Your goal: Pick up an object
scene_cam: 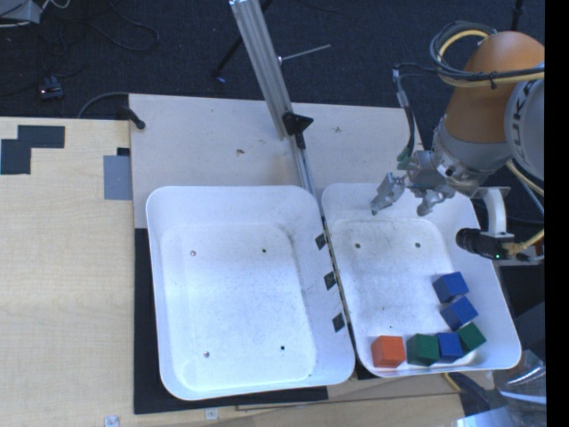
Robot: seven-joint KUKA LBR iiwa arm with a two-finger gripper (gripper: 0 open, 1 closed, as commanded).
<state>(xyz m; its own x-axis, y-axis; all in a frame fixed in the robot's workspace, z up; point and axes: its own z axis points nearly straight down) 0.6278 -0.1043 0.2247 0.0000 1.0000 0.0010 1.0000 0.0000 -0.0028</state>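
Note:
My gripper (pixel 403 201) hangs above the far edge of the right bin (pixel 391 247), its two fingers spread open with nothing between them. Several small blocks lie along the right bin's near right corner. An orange block (pixel 388 351) sits at the near edge, with a green block (pixel 424 349) beside it. A blue block (pixel 450 344) and another green block (pixel 472 335) follow to the right. Two more blue blocks (pixel 452 286) (pixel 460 311) lie further back by the right wall. All blocks sit well apart from the gripper.
The left bin (pixel 231 292) lies beside the right one, with black clips (pixel 329 279) along the shared rim. A slanted aluminium rail (pixel 267 78) rises behind the bins. A wooden surface (pixel 62 274) lies to the left.

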